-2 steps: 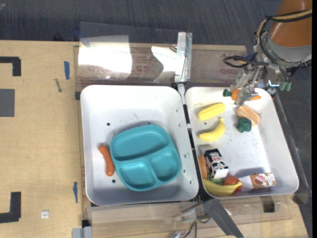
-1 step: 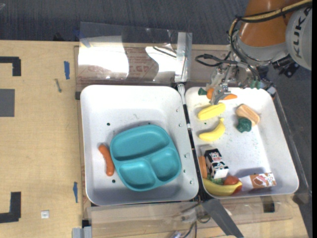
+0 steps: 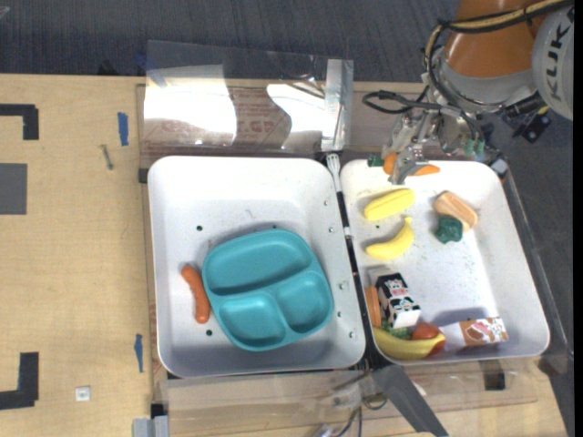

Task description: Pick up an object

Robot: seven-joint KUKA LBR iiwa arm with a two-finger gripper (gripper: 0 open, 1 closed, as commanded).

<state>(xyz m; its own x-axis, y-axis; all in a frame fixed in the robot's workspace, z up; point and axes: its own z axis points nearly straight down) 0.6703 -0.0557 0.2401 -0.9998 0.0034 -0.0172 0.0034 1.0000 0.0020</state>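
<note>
Camera view: gripper [image 3: 412,157] hangs over the far edge of the right bin [image 3: 519,271], low, just above a small orange piece [image 3: 424,167] lying at the rim; whether the fingers stand wide or narrow I cannot tell. Nearest larger target is the yellow corn-like piece [image 3: 388,203], just toward the camera from the gripper, long axis running left-right. Teal divided tray [image 3: 266,288] sits in the left bin [image 3: 182,198], well apart.

Bright, even light from overhead. Strong white glare on the clear sheet [image 3: 241,107] behind the bins [image 3: 173,189], washing out detail there. Soft, short shadows under the teal tray [image 3: 264,288] and the bananas [image 3: 390,203]. Slightly soft focus throughout, small toys grainy; mild bending toward the edges.
</note>
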